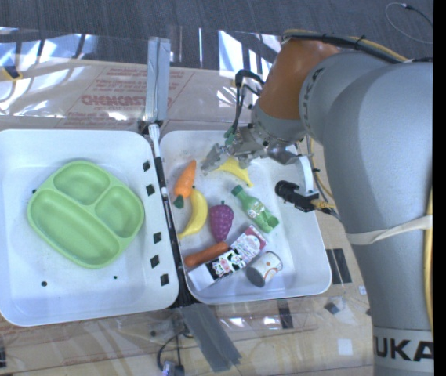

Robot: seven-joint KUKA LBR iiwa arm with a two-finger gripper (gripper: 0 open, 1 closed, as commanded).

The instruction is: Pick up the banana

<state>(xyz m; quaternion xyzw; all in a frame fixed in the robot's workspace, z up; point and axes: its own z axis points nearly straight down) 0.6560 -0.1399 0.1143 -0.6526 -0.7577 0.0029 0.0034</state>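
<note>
Robotics lab: big grey industrial arm with orange band (364, 131), two shallow white plastic bins (19, 288) on taped wooden counter (89, 96), toy plastic food, loose cables.

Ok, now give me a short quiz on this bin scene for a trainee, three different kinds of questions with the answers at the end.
1. True or false: the green divided plate lies in the same bin as the banana.
2. Multiple choice: what lies just beside the banana, on the side away from the plate? A. purple grapes B. a can C. a milk carton
3. Short answer: above which bin is the end effector?

Key
1. False: the plate is in the view's left bin, the banana in the right bin.
2. A, the purple grapes.
3. The right bin, near its far edge.
</note>
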